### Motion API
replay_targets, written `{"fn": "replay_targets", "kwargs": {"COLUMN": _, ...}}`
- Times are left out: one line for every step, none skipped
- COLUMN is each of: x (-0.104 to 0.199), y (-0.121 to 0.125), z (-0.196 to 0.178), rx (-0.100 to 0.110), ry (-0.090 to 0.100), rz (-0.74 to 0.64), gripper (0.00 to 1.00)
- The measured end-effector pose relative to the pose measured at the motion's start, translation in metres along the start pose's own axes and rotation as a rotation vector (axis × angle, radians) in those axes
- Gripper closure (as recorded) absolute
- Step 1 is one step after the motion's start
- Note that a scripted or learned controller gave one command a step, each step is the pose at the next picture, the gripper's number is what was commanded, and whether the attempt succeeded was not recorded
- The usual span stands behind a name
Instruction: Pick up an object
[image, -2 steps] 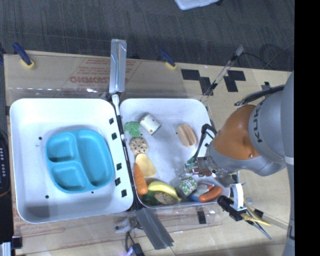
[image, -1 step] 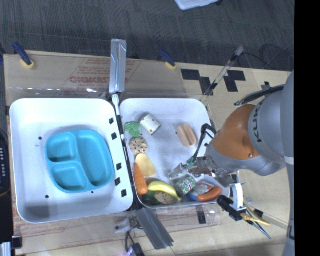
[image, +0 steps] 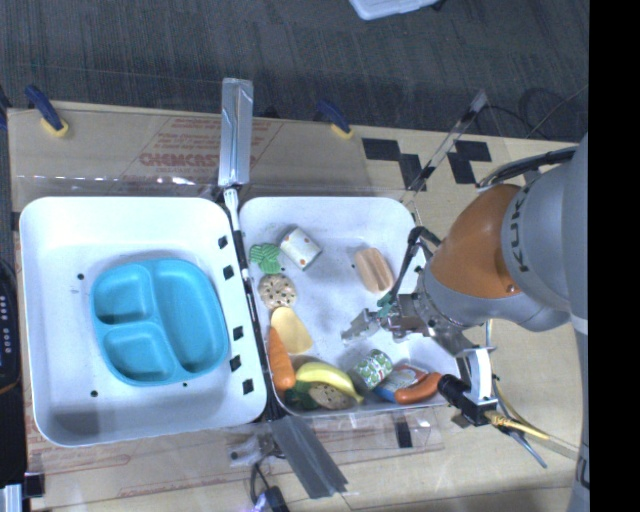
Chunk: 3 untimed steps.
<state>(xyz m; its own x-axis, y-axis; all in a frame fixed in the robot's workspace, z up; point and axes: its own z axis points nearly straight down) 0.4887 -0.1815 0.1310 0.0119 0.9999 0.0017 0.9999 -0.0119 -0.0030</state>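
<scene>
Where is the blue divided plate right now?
The blue divided plate lies in the middle of the left bin, across the divider from the right bin that holds the toy food.

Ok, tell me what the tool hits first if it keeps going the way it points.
The tool points left across the right bin. First in line looks like the pale yellow slice, past a bare stretch of bin floor; it may pass above, as height is unclear.
</scene>
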Motion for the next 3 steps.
{"fn": "replay_targets", "kwargs": {"x": -0.025, "y": -0.011, "z": 0.04, "rx": -0.002, "ry": 0.001, "rz": -0.055, "gripper": 0.0}}
{"fn": "replay_targets", "kwargs": {"x": -0.016, "y": 0.08, "z": 0.04, "rx": -0.002, "ry": 0.0, "rz": -0.066, "gripper": 0.0}}
{"fn": "replay_targets", "kwargs": {"x": -0.026, "y": 0.169, "z": 0.04, "rx": -0.002, "ry": -0.001, "rz": -0.008, "gripper": 0.0}}
